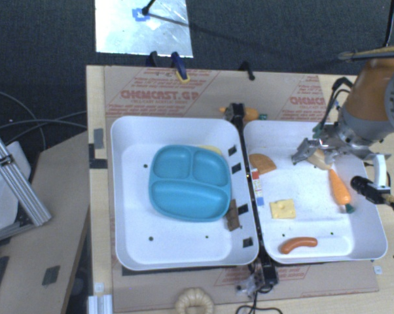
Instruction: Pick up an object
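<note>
- Dark carpet surrounds the bench; the gripper [313,151] is seen low over the right bin [367,244], its fingers too small to judge.
- A carrot [340,190] lies just beside it.
- Farther off lie cheese [283,209] and a sausage [298,244].
- The arm is cut off at the frame's right.

Divided plate [188,182] in left bin [131,241], carrot [340,190], cheese slice [283,209], sausage [298,244] in right bin [370,244]
</note>
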Action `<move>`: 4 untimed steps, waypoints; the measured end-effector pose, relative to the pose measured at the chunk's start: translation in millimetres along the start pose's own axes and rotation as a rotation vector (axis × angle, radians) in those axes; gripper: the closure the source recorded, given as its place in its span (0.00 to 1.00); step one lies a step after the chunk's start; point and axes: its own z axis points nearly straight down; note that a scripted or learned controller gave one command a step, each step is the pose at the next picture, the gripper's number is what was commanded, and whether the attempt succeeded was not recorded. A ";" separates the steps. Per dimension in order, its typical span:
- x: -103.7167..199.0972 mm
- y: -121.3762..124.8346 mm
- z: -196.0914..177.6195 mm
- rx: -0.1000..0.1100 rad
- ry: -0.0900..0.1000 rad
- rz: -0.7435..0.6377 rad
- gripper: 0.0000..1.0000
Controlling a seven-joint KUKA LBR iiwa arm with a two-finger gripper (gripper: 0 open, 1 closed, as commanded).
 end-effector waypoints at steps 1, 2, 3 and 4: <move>-3.0 6.0 44.0 0.000 0.000 0.000 0.00; -2.5 6.6 61.0 -0.001 0.000 -0.001 0.00; -2.6 7.8 49.3 -0.005 0.000 0.000 1.00; 6.8 13.4 -1.7 -0.005 0.000 -0.004 1.00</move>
